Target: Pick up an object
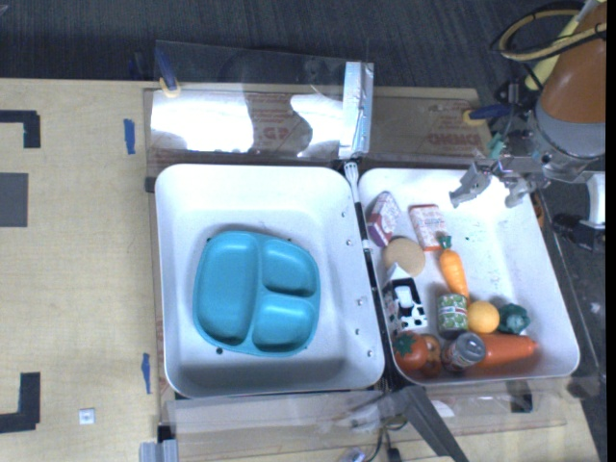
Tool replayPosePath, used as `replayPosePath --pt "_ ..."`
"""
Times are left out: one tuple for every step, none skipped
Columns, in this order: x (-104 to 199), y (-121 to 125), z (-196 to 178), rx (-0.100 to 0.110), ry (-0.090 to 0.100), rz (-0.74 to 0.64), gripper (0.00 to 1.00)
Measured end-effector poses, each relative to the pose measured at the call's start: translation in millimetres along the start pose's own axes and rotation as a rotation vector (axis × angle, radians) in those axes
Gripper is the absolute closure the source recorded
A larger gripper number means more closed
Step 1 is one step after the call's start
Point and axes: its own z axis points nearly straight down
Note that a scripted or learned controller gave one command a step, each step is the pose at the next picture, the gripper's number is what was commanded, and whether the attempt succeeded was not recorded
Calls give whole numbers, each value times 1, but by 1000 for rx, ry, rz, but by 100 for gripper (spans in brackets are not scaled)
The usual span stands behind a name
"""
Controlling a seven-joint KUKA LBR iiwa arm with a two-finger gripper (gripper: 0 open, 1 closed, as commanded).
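Camera view: gripper [493, 186] hangs open and empty over right bin [539, 248], well behind small carrot [452, 269]; best centre over it, then descend straight.

The two bins [173, 354] are looking like smooth white plastic, faintly glossy; the divided tray [257, 292] is showing as matt turquoise plastic; the bench [77, 258] is appearing as pale, matt wood grain; the carrot [452, 269] is reading as smooth orange plastic; the tool [491, 183] is gleaming like bare metal; a clear glossy sheet [260, 114] is catching glare
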Motion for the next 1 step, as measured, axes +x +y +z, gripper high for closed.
replayPosePath --pt "13 -83 110 7 1 -34 0"
